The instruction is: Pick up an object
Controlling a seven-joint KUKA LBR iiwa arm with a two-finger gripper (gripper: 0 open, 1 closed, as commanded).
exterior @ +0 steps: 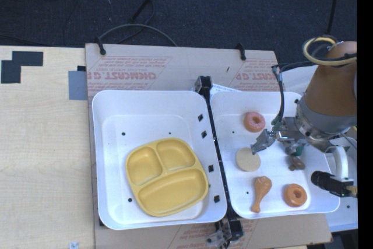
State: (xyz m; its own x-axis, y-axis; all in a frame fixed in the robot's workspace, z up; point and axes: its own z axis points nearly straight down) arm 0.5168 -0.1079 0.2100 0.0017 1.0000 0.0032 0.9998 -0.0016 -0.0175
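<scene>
Reference point is the black divider (211,143) where the two white bins meet. Left of the divider, the left bin (111,125) holds a yellow sectioned plate (167,176), lying flat toward the bin's near side, one corner close to the divider. Right of the divider, the right bin (233,108) holds the loose items: a pale round disc (247,160) nearest the divider; a pink doughnut (254,121) beyond it, toward the far side; a tan drumstick (260,192) on the near side of the disc; an orange doughnut (295,195) further right of the drumstick. The gripper (278,143) hangs low over the right bin, well right of the divider, with one metal finger (260,143) reaching down to the disc's upper right edge and a second (295,155) set apart to the right beside a small dark item that cannot be identified. Fingers are spread; nothing is seen between them. The arm's grey and orange body (329,90) covers the bin's far right corner, and a black cable (280,96) crosses above the pink doughnut.
</scene>
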